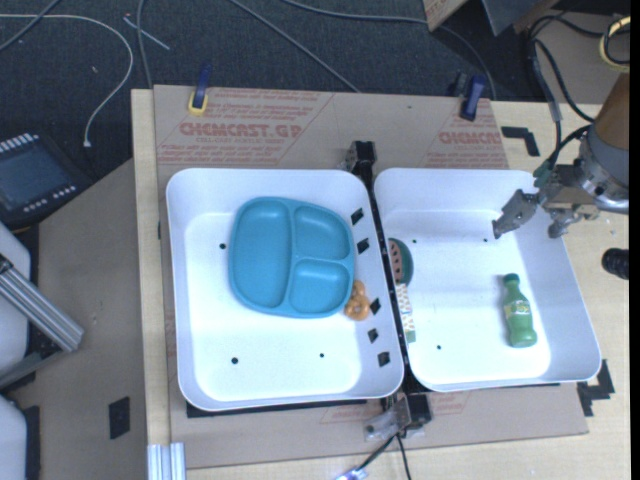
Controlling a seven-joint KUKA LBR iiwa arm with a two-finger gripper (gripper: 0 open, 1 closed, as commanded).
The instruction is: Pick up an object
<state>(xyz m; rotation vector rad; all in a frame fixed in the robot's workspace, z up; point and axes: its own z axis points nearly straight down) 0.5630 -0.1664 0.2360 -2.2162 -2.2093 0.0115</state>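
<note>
A small green bottle (519, 311) lies in the right bin (455, 363), toward its right side. My gripper (531, 222) hangs over the bin's upper right part, above and a little behind the bottle. It stands open, its fingers spread wide with nothing between them. At the right bin's left wall sits a round green and red object (400, 260), and just below it a thin patterned strip (405, 306). In the left bin (270, 373) a blue divided plate (293, 256) rests, and a small orange object (357, 304) touches its lower right edge.
Black clips line the divider (372, 258) between the bins. Clamps (200, 98) hold the cardboard backing at the far edge. Cables cross the dark floor behind the bench.
</note>
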